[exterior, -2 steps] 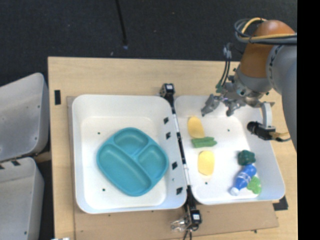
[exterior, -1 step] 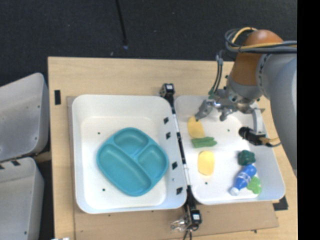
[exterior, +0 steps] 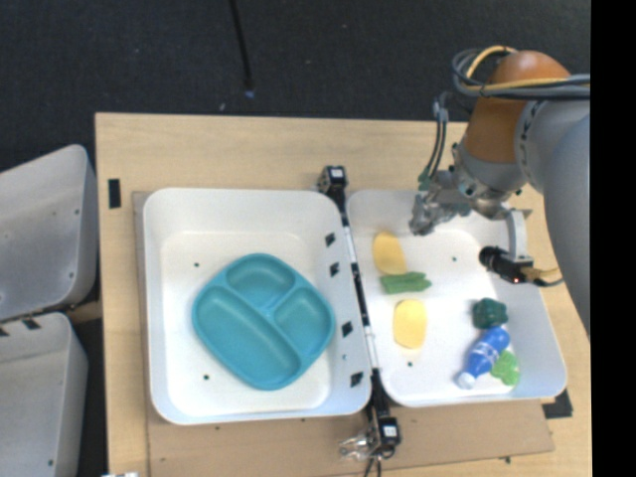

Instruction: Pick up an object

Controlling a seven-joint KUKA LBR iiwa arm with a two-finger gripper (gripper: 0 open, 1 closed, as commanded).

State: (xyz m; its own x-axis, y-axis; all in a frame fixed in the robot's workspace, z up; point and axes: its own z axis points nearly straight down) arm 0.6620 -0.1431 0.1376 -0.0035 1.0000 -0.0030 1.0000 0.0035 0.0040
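Progress: While the grey arm with its orange band hangs over the far end of the right bin, nothing looks lifted yet; by my reading the pick is at its approach stage, with the choosing, closing and raising all left to do.
Bench: a pale wooden benchtop point(exterior: 219, 147) on dark flooring, with grey panels at the left edge.
Left bin: shallow white plastic tray point(exterior: 164, 266) holding one teal sectioned plate point(exterior: 262, 319).
Right bin: shallow white plastic tray point(exterior: 537, 361) holding all the small candidates.
Gripper: the two-finger gripper point(exterior: 425, 217) sits above the bin's far left corner, near the upper yellow piece; whether it is spread or closed I cannot tell, and nothing shows in it.
Candidates: upper yellow rounded piece point(exterior: 389, 253); lower yellow rounded piece point(exterior: 409, 323); flat green strip point(exterior: 404, 283) between them; small blue bottle point(exterior: 483, 354); dark green lump point(exterior: 488, 313); light green lump point(exterior: 507, 368) touching the bottle.
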